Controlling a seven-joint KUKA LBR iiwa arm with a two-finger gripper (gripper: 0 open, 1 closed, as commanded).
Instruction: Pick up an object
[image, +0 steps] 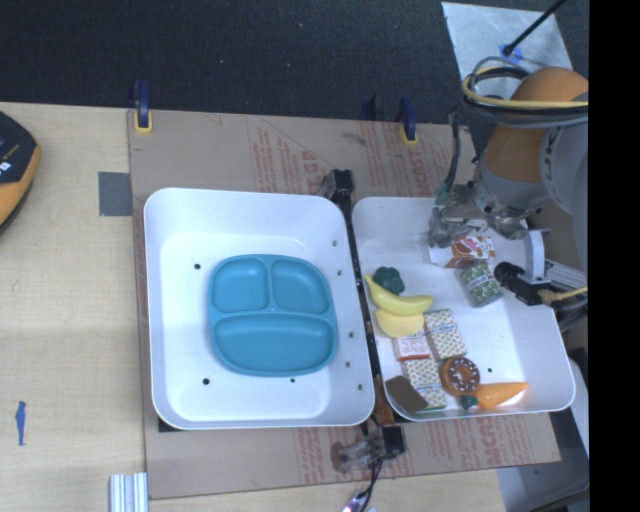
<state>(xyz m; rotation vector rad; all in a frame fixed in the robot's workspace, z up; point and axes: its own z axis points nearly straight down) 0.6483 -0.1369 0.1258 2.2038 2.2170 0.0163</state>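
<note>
My gripper (455, 232) sits low in right bin (530, 345), over a red-white packet (470, 250); jaw state: can't tell, wrist hides them. Green packet (483, 283) just beside.

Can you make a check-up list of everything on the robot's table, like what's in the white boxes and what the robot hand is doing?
Surface: wooden bench with a cardboard sheet under two white bins.
Job's things: right bin holds a banana, a carrot, a donut, a dark green piece and small packets.
Clutter: left bin holds a blue divided plate.
Gripper: gripper low over the right bin's far end, beside a packet; fingers too blurred to judge.
Cables: loops on the arm.
Surroundings: blue clamps, yellow-black device at the left edge.
</note>
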